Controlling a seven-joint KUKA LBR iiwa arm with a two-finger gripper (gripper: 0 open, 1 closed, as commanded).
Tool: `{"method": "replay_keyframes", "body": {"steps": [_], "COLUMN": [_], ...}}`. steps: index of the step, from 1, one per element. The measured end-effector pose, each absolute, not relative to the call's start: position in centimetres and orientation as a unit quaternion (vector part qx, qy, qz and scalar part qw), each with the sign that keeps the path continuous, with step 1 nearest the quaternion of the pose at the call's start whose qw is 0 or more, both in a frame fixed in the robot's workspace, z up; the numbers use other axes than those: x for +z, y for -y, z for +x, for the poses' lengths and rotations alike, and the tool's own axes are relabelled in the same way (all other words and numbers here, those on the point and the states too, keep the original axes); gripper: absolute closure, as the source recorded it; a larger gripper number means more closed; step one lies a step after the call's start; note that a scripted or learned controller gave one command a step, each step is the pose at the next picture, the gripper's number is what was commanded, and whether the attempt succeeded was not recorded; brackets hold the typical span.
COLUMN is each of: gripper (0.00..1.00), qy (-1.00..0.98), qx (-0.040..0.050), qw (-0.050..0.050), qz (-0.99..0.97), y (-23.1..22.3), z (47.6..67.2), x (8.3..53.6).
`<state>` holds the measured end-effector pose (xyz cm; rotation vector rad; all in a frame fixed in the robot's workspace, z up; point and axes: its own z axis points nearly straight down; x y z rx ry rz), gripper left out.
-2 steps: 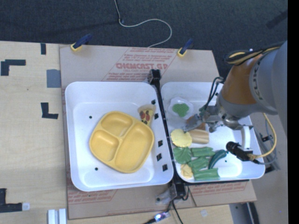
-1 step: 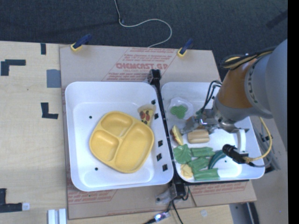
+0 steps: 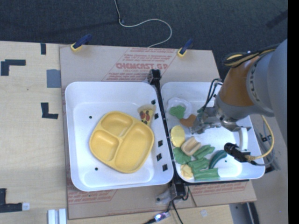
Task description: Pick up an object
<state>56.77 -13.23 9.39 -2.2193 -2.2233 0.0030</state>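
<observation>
The right bin [image 3: 243, 171] holds several toy foods: a green leafy piece [image 3: 177, 110], a brown piece [image 3: 188, 121], a yellow round piece [image 3: 177, 136], a tan bread-like piece [image 3: 190, 146], green beans [image 3: 202, 152] and a dark green pepper [image 3: 217, 158]. My gripper [image 3: 200, 124] reaches down from the right into this bin, just right of the brown piece and above the bread piece. Its fingertips are dark and small against the clutter.
The left bin [image 3: 74, 125] holds a yellow divided plate [image 3: 121, 141] and a small pizza-slice toy [image 3: 146, 114] near its right wall. A black divider [image 3: 161, 120] runs between the bins. Cardboard lies under both bins, with clips at its far corners.
</observation>
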Motion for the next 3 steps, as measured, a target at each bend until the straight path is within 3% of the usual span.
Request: {"method": "replay_keyframes", "body": {"steps": [3], "gripper": [1.00], "qy": [0.708], "qx": [-0.0001], "qw": [0.000], "qz": [-0.707], "y": [13.9], "z": [56.5], "x": [22.6]}}
